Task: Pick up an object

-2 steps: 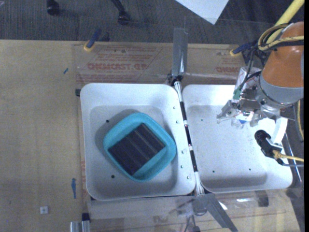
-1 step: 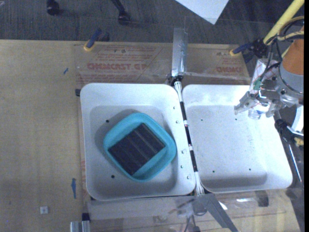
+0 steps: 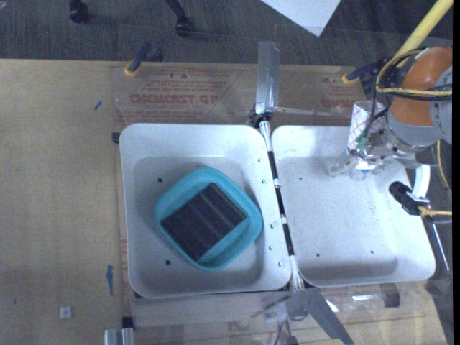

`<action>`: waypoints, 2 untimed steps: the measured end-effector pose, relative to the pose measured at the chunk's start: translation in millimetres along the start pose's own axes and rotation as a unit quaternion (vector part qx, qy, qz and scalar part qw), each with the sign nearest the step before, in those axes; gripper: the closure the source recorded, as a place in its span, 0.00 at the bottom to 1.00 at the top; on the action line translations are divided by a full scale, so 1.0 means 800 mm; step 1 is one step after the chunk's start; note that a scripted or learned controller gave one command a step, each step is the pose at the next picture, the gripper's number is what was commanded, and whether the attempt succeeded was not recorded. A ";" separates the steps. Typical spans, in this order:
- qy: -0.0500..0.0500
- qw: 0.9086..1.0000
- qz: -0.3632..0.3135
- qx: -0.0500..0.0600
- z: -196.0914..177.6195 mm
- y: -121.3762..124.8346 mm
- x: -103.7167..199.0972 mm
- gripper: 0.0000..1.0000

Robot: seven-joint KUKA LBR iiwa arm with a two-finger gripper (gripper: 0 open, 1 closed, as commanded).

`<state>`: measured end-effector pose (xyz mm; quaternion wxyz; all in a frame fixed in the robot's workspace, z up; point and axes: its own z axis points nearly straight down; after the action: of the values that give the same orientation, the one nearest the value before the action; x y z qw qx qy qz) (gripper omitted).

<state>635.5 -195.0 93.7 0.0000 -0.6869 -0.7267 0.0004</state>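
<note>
1. Two shallow white bins are counted on the bench, set side by side: a left bin (image 3: 136, 192) and a right bin (image 3: 359, 243), divided by a narrow seam.
2. One object is counted in the left bin: a blue tray-like item (image 3: 248, 218) with rounded corners, turned at an angle to the bin walls, carrying a dark ribbed insert (image 3: 203, 221) on its upper face.
3. One grey arm (image 3: 420, 99) with an orange band is noted at the upper right, over the far right corner of the right bin.
4. One gripper (image 3: 357, 165) is seen low over the right bin's floor, well apart from the blue item; whether it is apart or together cannot be told.
</note>
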 end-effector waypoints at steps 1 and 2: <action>0.014 1.000 -0.021 0.014 0.006 0.036 -0.023 0.00; 0.012 0.964 -0.266 0.012 0.007 0.033 -0.032 0.00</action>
<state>663.5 -219.3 88.5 0.0166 -0.4688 -0.8832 0.0010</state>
